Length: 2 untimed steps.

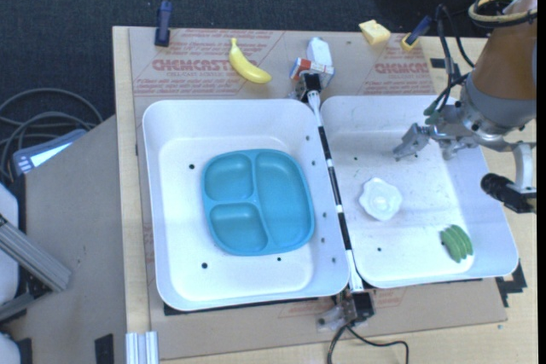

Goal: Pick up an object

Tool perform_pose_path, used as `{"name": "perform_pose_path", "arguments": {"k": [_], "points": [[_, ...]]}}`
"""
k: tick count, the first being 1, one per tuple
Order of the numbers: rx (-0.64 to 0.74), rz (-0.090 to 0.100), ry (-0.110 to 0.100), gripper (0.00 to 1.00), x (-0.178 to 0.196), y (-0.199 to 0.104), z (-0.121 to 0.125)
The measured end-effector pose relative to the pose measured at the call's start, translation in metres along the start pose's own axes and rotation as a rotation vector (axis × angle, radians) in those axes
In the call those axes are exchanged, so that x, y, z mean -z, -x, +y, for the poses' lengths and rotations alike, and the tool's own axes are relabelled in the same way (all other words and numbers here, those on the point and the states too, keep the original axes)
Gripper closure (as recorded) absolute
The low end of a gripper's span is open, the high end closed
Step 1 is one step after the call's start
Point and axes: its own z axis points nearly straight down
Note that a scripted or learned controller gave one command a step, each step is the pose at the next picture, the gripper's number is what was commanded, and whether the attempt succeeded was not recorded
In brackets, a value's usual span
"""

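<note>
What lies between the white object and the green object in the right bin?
In the camera view, only bare bin floor separates the white object from the green object.

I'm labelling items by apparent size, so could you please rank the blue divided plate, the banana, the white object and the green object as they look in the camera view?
Largest to smallest:
1. blue divided plate
2. banana
3. white object and green object look too alike to rank.

Grey arm (499,102), orange band, possibly black cables.
</note>
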Motion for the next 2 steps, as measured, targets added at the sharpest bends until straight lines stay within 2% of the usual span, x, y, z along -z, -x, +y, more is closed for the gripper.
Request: {"name": "perform_pose_path", "arguments": {"k": [1,2], "points": [[0.001,0.001,0.002,0.00,0.013,-0.094,0.016],[0.000,0.000,0.003,0.00,0.013,-0.084,0.026]]}}
